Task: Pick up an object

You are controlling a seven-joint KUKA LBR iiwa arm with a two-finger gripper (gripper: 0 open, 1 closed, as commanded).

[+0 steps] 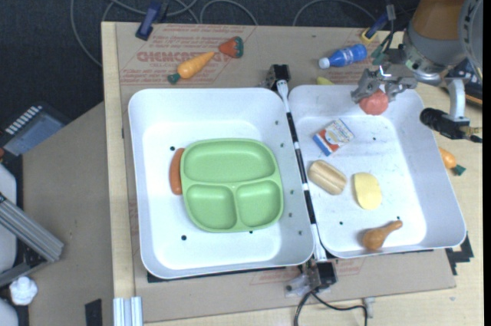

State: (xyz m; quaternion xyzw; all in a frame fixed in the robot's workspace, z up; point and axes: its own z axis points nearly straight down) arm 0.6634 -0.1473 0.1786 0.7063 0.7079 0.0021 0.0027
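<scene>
My gripper [376,92] hangs over the far edge of the right bin [430,186], with a small red round fruit [374,104] caught between its fingertips. The fingers look shut on it from both sides. In the same bin lie a small red, white and blue carton [334,136], a tan bread roll [327,177], a pale yellow piece [367,190] and a brown drumstick-shaped toy [381,234] near the front rim.
The left bin [153,133] holds a green divided plate [232,182] with an orange sausage [176,169] at its left side. On the bench behind the bins lie a toy carrot [196,64], a red fruit [232,47] and a blue bottle [345,56].
</scene>
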